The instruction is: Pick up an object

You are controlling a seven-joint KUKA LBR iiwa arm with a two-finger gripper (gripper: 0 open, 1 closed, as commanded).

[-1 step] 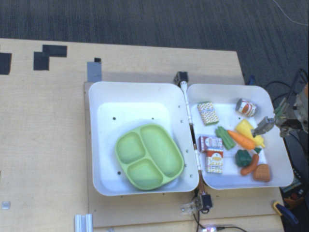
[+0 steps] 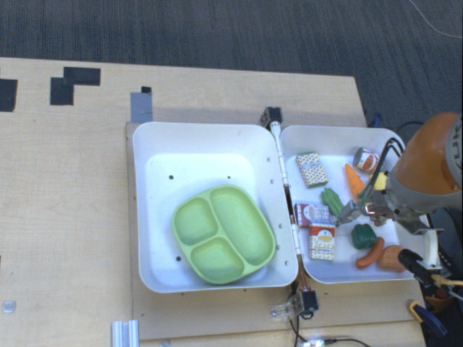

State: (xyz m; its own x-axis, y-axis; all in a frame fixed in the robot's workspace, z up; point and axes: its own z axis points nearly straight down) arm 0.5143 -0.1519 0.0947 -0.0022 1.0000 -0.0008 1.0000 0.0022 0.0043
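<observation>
The right bin (image 2: 304, 147) holds several small items. Among them are a patterned box (image 2: 312, 169), a small can (image 2: 367, 159), an orange carrot (image 2: 354, 181) and a green pickle (image 2: 333, 202). Two red-and-white cartons (image 2: 312, 214) (image 2: 323, 243) lie near its left wall. A dark green vegetable (image 2: 364, 233) and a red-orange sausage (image 2: 370, 254) sit toward the front. My gripper (image 2: 360, 209) hangs low over the bin's middle, between the pickle and the dark green vegetable and just below the carrot. The wrist hides what lies under it.
The left bin (image 2: 155, 194) holds a light green divided plate (image 2: 223, 233). The arm's orange band (image 2: 432, 157) covers the right bin's right side. Cables and clips (image 2: 304, 302) lie at the bench's front edge.
</observation>
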